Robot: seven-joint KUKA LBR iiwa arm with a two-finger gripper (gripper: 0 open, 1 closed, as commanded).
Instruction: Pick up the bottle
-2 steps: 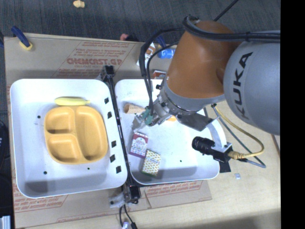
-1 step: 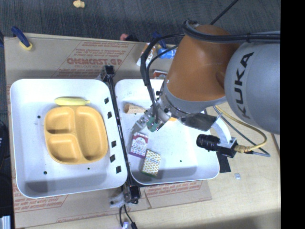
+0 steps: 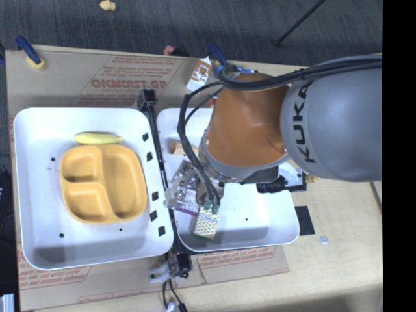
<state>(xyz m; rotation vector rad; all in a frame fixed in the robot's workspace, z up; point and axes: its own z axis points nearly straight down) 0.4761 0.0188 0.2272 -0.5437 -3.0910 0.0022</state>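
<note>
My gripper (image 3: 197, 192) hangs low over the left part of the right bin (image 3: 279, 229), under the orange wrist band (image 3: 247, 125). The wrist and its cables hide most of it. Right by the gripper lies a pale item with a purple edge (image 3: 185, 205), close to the bin's left wall; I cannot tell what it is or whether it is touched. A small block with a green and white pattern (image 3: 207, 225) lies just in front of the gripper. A small tan piece (image 3: 174, 148) sits at the bin's left wall further back. The arm covers much of the right bin's floor.
The left bin (image 3: 32, 239) holds a yellow divided plate (image 3: 103, 182) and a slim yellow banana-like thing (image 3: 97, 138) behind it. A black divider with clips (image 3: 156, 174) runs between the bins. Cardboard lies under both bins.
</note>
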